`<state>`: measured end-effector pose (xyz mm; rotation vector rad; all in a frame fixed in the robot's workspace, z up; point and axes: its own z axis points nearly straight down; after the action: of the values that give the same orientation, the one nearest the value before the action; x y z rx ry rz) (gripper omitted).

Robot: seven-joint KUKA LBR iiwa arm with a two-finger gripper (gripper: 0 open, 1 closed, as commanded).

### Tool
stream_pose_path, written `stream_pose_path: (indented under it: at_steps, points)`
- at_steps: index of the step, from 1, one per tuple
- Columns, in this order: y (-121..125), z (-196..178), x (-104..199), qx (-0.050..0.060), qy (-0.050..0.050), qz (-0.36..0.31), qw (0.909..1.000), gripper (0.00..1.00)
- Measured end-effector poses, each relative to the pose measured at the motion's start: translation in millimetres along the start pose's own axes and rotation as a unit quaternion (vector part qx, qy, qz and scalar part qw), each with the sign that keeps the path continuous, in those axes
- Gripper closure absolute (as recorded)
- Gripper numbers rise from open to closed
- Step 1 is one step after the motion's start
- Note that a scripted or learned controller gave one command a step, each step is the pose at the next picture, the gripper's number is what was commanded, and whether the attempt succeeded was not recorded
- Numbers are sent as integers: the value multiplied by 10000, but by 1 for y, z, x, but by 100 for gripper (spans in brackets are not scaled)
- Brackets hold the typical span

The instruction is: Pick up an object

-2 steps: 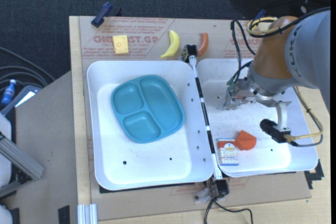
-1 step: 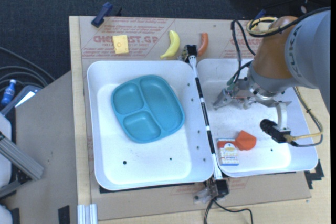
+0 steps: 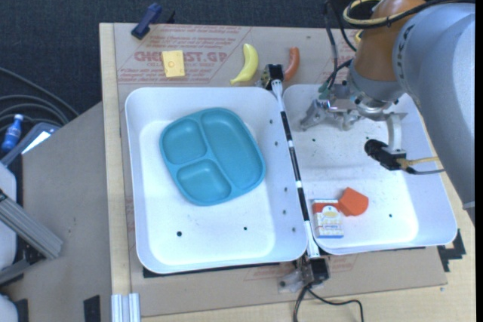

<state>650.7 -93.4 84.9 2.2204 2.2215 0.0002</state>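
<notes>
We see the end effector (image 3: 326, 114) low over the far end of the right bin (image 3: 430, 230); we cannot tell its grip state. An orange object (image 3: 353, 201) and small carton (image 3: 327, 219) lie near the bin's front.

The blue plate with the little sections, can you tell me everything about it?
The light blue divided plastic plate is a rounded rectangle with three compartments: two at its far end and one at its near end, split by raised ridges. It looks smooth and holds nothing. It lies flat, turned at a slant, on the floor of the left white bin, toward the bin's far side. Only the bin floor touches it.
</notes>
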Motion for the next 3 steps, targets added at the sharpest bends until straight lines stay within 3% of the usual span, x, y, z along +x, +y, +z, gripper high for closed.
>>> stream_pose_path:
  at_steps: [1, 2, 3]
  points:
    - [16, 0, 1, -8, -1, -3, 10000, 0]
    - [-46, 0, -8, 14, 6, 7, 10000, 0]
    - [5, 0, -1, -2, 1, -1, 10000, 0]
